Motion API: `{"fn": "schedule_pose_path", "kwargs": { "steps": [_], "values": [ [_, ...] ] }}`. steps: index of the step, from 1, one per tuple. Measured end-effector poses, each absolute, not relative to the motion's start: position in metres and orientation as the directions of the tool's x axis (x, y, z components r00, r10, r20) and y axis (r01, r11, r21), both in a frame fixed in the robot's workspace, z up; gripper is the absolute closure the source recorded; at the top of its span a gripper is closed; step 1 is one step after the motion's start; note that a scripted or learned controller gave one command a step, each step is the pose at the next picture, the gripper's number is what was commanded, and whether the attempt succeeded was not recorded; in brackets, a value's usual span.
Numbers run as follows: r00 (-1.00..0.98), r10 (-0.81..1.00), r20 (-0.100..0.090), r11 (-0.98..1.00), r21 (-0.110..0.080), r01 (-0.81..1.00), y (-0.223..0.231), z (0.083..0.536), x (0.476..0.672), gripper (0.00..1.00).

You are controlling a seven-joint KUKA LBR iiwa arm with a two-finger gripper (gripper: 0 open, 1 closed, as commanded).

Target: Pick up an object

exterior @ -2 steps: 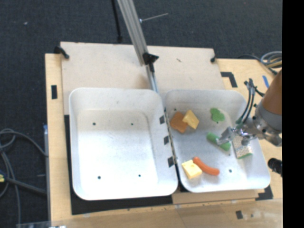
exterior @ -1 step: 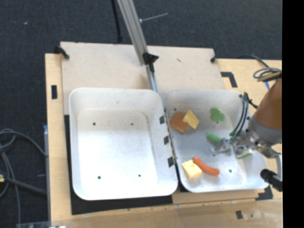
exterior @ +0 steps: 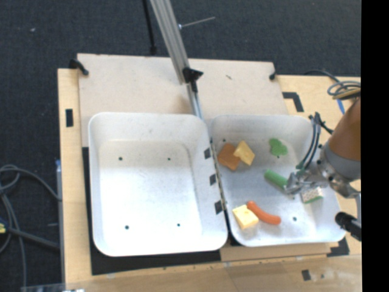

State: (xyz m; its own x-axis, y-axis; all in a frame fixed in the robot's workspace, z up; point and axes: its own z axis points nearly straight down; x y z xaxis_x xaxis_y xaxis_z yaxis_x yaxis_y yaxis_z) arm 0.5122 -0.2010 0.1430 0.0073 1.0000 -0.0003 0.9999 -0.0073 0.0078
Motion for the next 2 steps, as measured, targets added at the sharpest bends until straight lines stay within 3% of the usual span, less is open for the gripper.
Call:
{"fn": "schedule_pose_path", "kwargs": {
  "steps": [2],
  "values": [
    [-0.005, 1.000, -0.004, 0.005, 0.010, 1.000, -0.204, 0.271, 0.510, 1.00]
  ]
}}
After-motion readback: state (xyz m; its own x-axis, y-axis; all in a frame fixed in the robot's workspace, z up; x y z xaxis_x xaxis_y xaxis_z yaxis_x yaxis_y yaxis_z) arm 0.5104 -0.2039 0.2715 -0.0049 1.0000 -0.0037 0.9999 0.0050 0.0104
